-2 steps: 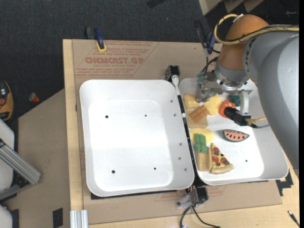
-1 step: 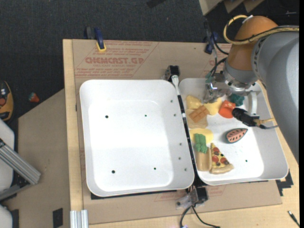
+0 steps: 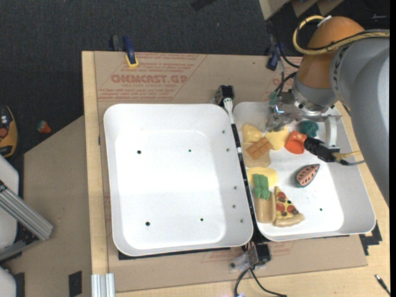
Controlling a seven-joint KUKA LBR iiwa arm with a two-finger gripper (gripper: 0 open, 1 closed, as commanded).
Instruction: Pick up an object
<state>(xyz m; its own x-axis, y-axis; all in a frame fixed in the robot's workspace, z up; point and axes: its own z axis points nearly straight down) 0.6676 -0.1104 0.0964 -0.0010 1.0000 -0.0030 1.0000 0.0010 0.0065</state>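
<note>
— Two bins on the bench, and every toy sits in the right bin (image 3: pixel 346 221). Why would the arm be so far up at the back of it?

— Because that is where the pile is thickest. The gripper (image 3: pixel 278 121) hangs over the far end, just above a yellow piece (image 3: pixel 278 138) and beside an orange-red one (image 3: pixel 296 143), with a teal scrap (image 3: pixel 308 129) just behind. My guess is the program picked the densest spot — more chance of catching something.

— Has it caught anything?

— I cannot tell. The wrist hides the fingertips from above, so how wide the claw stands, and whether anything sits in it, is not visible. I would not call it a grasp.

— And the rest of the toys?

— Strung along the divider side: a pale yellow lump (image 3: pixel 250 132), a tan waffle-like block (image 3: pixel 258 148), then a green and yellow piece (image 3: pixel 262 185) touching a pizza slice (image 3: pixel 286 209) nearer the camera. A watermelon slice (image 3: pixel 307 174) lies alone mid-bin, well apart from them.

— Why is the left bin (image 3: pixel 117 184) bare?

— Likely it is the drop side — a judgement only.

— Risk?

— Crowded pieces at the back may slip sideways as the claw closes.
</note>
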